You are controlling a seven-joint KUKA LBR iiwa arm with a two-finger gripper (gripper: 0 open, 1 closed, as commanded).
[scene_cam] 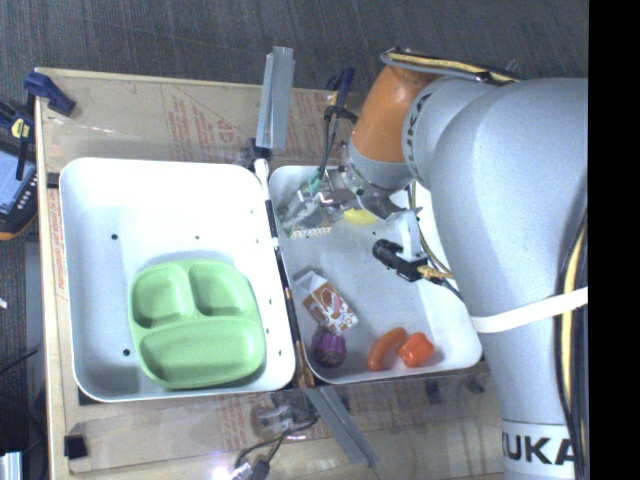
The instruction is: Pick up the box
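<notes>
The box (329,305), a small brown and white carton, lies tilted in the right bin (452,313) near its left wall, toward the front. My gripper (305,211) hangs over the far left corner of the same bin, well behind the box and apart from it. A yellow item (355,217) peeks out just right of the gripper. The grey arm with its orange band (385,118) covers the bin's far right part.
In the right bin, a purple item (329,348) lies just in front of the box, with an orange carrot (386,348) and a red-orange piece (417,349) to its right. The left bin (100,208) holds a green divided tray (196,322).
</notes>
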